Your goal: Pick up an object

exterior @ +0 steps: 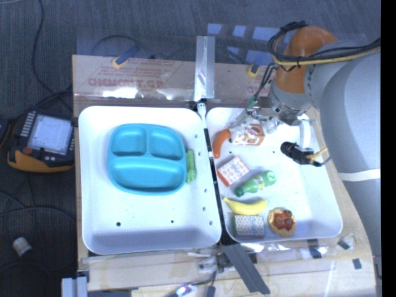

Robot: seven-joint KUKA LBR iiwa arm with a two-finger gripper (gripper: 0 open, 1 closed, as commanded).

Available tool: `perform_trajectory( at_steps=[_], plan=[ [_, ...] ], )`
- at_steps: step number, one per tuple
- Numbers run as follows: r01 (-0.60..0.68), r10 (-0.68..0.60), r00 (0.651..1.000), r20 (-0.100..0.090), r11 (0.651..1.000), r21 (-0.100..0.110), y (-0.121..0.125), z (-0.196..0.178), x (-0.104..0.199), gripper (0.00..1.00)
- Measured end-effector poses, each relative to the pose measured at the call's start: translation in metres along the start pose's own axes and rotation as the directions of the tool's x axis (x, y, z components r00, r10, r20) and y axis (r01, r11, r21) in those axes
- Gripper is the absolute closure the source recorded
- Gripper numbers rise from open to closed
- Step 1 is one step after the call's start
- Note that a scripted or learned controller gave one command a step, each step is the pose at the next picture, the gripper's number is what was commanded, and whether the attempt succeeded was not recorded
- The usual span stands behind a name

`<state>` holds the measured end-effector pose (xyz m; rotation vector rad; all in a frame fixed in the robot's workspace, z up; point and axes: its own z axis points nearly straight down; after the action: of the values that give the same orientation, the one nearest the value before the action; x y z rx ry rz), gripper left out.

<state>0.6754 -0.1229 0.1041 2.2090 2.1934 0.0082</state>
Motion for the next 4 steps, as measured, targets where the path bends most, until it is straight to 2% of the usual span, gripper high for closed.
perform_trajectory(
  at_steps=[1, 2, 3, 4],
  plan=[
    [-0.044, 0.044, 0.999, -0.014, 0.999, 0.026, -0.007, -0.082, 0.102, 0.0],
    [-0.262, 0.262, 0.965, -0.005, 0.965, 0.03, -0.009, -0.08, 0.032, 0.0],
    [-0.522, 0.522, 0.853, 0.003, 0.852, 0.03, -0.005, -0.098, -0.007, 0.0],
    [-0.596, 0.596, 0.803, 0.007, 0.802, 0.032, -0.025, -0.059, -0.092, 0.0]
  ],
)
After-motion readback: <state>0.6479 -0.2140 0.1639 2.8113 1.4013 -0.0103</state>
